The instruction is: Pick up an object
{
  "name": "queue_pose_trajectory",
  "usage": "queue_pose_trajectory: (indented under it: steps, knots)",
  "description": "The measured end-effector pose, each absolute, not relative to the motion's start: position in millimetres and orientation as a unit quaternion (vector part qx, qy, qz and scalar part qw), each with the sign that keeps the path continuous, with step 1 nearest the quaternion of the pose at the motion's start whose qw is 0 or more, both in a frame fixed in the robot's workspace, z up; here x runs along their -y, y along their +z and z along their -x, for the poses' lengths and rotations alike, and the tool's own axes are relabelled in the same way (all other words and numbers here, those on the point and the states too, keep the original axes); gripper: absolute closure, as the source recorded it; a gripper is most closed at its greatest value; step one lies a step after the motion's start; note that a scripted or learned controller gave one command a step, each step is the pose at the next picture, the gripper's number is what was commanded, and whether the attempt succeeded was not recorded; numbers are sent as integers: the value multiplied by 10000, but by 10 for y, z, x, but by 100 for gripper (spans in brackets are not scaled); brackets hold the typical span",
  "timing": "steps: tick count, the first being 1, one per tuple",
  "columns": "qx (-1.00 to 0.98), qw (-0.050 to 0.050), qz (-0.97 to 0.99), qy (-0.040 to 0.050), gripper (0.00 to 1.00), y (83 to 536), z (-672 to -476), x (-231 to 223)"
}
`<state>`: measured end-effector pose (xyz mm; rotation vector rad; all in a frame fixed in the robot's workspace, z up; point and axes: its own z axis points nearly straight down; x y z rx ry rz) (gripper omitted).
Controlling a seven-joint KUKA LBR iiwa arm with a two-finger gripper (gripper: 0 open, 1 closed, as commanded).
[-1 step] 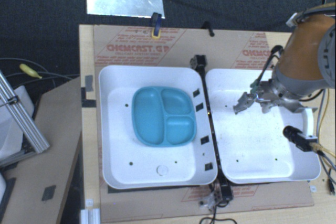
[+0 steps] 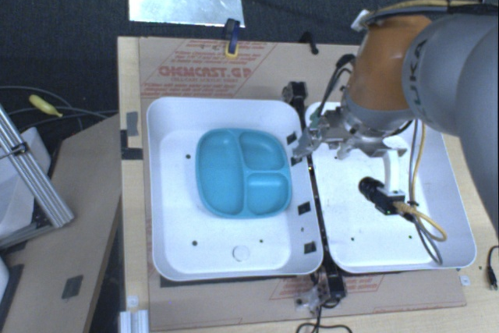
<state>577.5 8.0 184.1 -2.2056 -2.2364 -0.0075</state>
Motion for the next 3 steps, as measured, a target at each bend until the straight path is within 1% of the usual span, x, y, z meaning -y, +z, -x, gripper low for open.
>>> queue_pose_trajectory:
  steps: [1, 2, 3]
  knots:
    - [7092, 0, 7050, -18, 0, 2523, -4949, -191]
    - [7094, -4, 7048, -16, 100, 2593, -4983, -185]
    - [7116, -8, 7026, -38, 100, 3102, -4868, -934]
